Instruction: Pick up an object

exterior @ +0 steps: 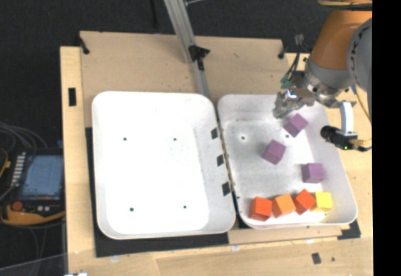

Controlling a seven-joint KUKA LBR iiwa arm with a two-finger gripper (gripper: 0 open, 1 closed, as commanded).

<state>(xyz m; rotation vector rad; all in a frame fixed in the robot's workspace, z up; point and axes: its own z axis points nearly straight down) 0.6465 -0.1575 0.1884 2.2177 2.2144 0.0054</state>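
Observation:
My gripper (286, 107) hangs over the far part of the right bin (247, 118), at the end of the grey arm with its orange band (335, 34). A tilted purple block (296, 124) sits right at the gripper's tip, on its lower right side; whether it is gripped cannot be told. Two more purple blocks lie in the same bin, one near the middle (274, 151) and one to the right (312, 172). Along the near wall stands a row of blocks: red-orange (260, 208), orange (283, 204), red (304, 200) and yellow (324, 199).
The left bin (153, 162) sits beside the right one, with small clips along the divide (220, 159). A slanted metal pole (180, 21) rises behind the bins. A black fitting (335, 136) sticks out at the right bin's right edge.

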